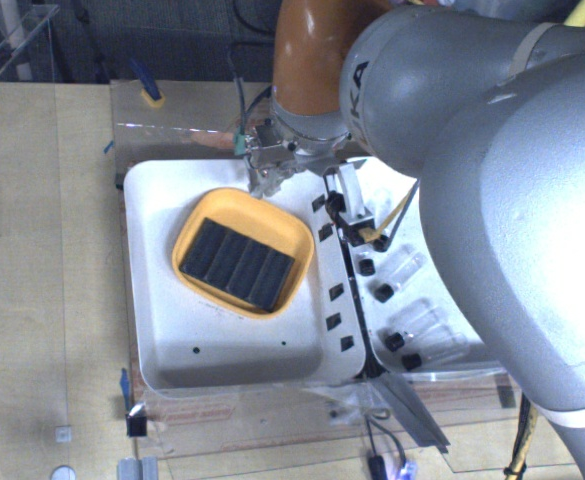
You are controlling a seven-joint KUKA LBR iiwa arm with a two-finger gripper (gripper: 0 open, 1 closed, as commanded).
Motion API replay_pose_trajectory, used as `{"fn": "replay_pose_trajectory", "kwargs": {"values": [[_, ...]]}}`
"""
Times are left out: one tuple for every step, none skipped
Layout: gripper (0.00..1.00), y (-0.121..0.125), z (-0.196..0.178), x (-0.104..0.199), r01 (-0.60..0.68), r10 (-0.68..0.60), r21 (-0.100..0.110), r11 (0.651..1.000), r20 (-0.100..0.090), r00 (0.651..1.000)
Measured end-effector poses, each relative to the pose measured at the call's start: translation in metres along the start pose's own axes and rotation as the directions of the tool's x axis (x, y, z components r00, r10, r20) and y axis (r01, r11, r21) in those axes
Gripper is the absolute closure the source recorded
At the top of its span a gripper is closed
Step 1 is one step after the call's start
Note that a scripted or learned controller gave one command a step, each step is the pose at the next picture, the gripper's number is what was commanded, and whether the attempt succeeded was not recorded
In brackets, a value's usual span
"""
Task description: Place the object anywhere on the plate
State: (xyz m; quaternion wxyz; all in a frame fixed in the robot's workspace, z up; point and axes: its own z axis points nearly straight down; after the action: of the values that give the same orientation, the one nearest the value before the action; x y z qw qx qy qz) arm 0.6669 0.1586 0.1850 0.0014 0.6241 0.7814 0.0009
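Left bin (157, 268) holds a yellow plate (197, 230), roughly square with rounded corners and a raised rim. It sits a little toward 12 o'clock of the bin's middle and well apart from the bin's 6 o'clock wall. A black ribbed pad (237, 260) lies flat inside the plate and covers most of its floor. Its long axis runs 10 o'clock to 4 o'clock, with the ribs crossing the short way. The pad touches the plate and nothing else. The tool (265, 175) hangs at the plate's 12-to-1 o'clock rim, near the edge and apart from the pad. Cannot tell whether the tool is spread or pressed together; its metal parts are too small and cluttered. The grey arm (492, 168) comes in from 3 o'clock and covers most of the right bin (386, 174). The orange band (312, 48) sits at 12 o'clock of the tool. In the right bin, a few small clear vial-like things with black caps (384, 291) lie near its 9 o'clock wall, just beside the divider. A row of small black tabs (334, 291) runs along the rim between the two bins. The desk (42, 268) is pale tan and carries both bins. A blue clip (152, 95) sits past the left bin's 11 o'clock corner, well apart from the plate.
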Motion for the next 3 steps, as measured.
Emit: {"fn": "replay_pose_trajectory", "kwargs": {"values": [[1.00, 0.007, 0.007, 0.031, 0.126, -0.126, -0.001, 0.992, -0.001, 0.992], [1.00, 0.010, 0.013, 0.045, 0.198, -0.198, -0.001, 0.980, 0.000, 0.980], [1.00, 0.001, -0.001, 0.054, 0.275, -0.275, 0.003, 0.961, -0.002, 0.961]]}}
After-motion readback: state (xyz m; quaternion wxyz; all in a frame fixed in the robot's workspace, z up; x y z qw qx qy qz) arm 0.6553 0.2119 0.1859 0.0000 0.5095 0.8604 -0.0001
